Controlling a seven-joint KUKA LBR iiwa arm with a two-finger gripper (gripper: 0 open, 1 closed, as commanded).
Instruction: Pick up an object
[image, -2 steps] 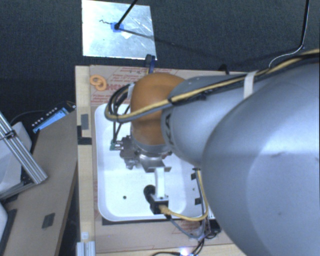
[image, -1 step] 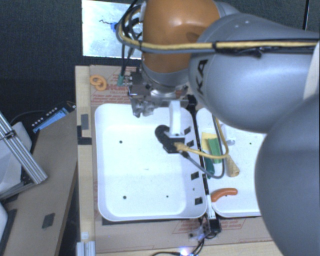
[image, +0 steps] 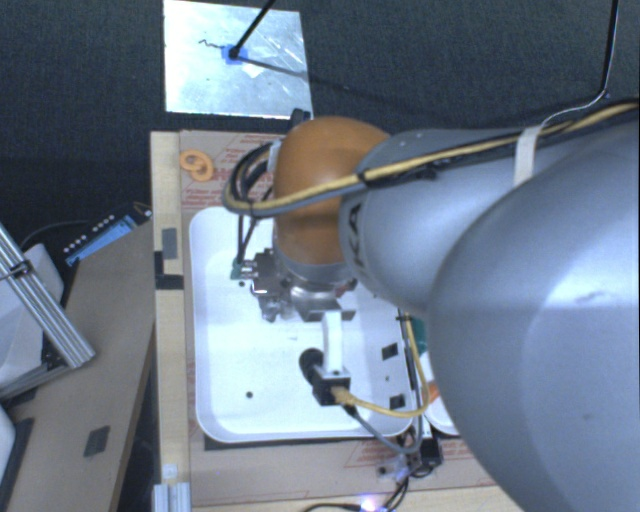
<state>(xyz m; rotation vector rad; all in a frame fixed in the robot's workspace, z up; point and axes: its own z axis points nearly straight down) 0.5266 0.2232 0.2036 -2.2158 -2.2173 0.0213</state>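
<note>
Approach step, probably. Gripper (image: 270, 295) above the middle of the white bin (image: 215, 300); cannot tell if open or holding anything. Likely target: dark speck (image: 248, 393) near the front rim, apart from the gripper. Next: shift over it, descend, close.

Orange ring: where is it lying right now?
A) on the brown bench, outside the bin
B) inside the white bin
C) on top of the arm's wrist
A: the orange ring lies on the brown bench, beyond the far left corner of the white bin.
</note>
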